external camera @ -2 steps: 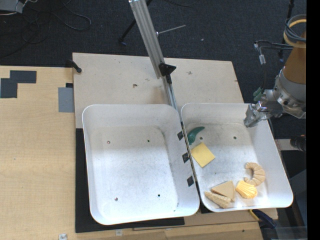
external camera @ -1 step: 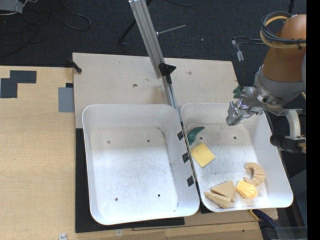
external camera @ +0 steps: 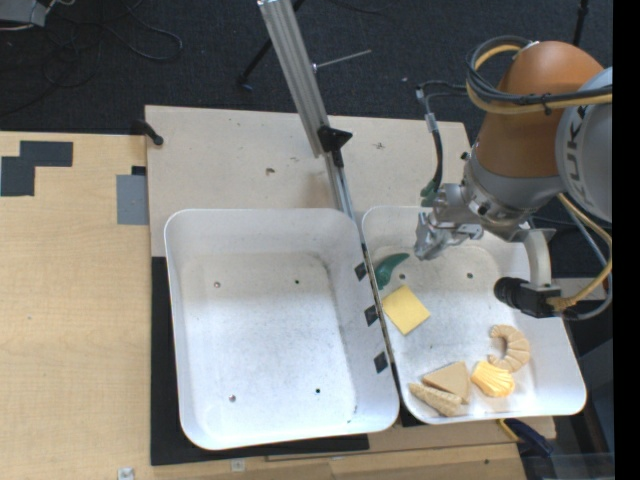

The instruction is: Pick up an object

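Several small objects lie in the right bin [external camera: 560, 408], and the gripper [external camera: 432, 240] hangs over that bin's far left part, close to the divider between the two bins. Whether the claw is apart or together I cannot tell, since the metal tip is small and blurred against the white floor. Nothing shows between its tips. Nearest to it is a green piece [external camera: 390, 265], lying just to the left and slightly nearer, its long axis running left-to-right with a slant. Just nearer than that sits a yellow square block [external camera: 406, 310], tilted like a diamond. Well apart, toward the near right corner, lie a tan wedge [external camera: 449, 378], a yellow ridged piece [external camera: 493, 379] and a curled tan piece [external camera: 511, 346]. My judgement: the green piece is the closest target, needing a short shift left and toward the near side
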Controlling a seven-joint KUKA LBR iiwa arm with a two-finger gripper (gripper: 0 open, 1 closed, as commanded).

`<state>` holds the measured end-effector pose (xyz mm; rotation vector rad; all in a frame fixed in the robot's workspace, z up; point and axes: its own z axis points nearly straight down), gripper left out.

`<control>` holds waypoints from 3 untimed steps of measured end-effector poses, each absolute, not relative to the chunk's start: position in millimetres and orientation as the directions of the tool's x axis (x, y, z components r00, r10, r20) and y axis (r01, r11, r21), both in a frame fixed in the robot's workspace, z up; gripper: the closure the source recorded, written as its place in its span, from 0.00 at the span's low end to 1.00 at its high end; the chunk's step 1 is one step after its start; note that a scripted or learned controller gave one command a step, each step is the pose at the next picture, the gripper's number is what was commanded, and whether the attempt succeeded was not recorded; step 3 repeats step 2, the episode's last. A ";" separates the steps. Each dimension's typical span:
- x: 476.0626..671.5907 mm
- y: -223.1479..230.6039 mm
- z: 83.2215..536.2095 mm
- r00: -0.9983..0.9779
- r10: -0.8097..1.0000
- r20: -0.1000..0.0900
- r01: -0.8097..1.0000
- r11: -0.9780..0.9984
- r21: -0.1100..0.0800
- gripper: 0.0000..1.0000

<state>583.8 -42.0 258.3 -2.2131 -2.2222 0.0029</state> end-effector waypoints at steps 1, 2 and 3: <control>597.2 2.0 253.6 -0.004 1.000 0.001 1.000 0.004 -0.002 1.00; 604.8 48.2 251.7 -0.004 1.000 0.001 1.000 0.004 -0.002 1.00; 604.8 48.2 251.7 -0.004 1.000 0.001 1.000 0.004 -0.002 1.00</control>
